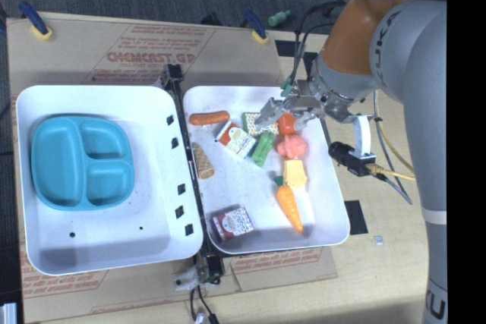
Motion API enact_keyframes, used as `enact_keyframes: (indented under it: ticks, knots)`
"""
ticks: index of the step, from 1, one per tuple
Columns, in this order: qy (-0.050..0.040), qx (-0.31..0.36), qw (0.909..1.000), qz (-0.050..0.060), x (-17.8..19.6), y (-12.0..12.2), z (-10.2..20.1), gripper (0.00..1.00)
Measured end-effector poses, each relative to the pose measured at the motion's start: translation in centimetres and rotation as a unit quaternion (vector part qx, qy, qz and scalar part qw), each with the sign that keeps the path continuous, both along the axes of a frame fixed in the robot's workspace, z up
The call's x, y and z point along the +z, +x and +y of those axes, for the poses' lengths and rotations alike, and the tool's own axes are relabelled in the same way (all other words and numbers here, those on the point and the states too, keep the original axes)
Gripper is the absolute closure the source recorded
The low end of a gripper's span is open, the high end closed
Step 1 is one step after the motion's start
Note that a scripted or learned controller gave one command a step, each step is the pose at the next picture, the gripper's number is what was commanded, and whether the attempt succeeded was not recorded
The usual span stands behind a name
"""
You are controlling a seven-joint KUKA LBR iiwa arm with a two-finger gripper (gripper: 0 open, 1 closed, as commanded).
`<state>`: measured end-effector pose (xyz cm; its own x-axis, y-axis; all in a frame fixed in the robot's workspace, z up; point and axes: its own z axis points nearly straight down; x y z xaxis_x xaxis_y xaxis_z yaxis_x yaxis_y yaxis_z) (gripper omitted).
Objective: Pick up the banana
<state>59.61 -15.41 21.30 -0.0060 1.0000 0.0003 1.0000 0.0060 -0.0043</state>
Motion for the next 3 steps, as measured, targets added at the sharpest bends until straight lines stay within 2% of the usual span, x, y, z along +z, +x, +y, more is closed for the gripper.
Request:
enact_keyframes:
  ticks: [1,2,3]
  knots:
    - [-0.0001,-0.091,0.9959,0.000,-12.2,-1.2,6.0,0.00]
    - [-0.0006,-0.003,0.9999,0.015,-12.3,5.5,6.0,0.00]
    - [-0.0001,-0.038,0.9993,0.000,-4.5,-0.9,2.7,0.00]
